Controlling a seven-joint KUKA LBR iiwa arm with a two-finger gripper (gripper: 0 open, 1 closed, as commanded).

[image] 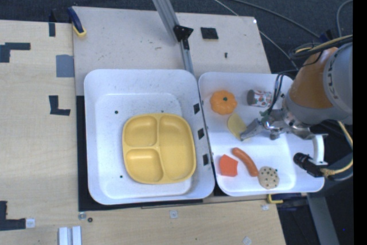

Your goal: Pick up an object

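Tool (pixel 250 133) low in right bin (pixel 287 181)
Tips beside pale yellow piece (pixel 235 124); finger state unclear. Nothing visibly gripped.

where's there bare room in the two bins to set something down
Left bin: bare floor rings the yellow divided plate, widest along its top and left. Right bin: crowded by the orange, sausage, cookie and gripper.

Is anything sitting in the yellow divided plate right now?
Empty: all three compartments of the yellow plate show bare yellow surface.
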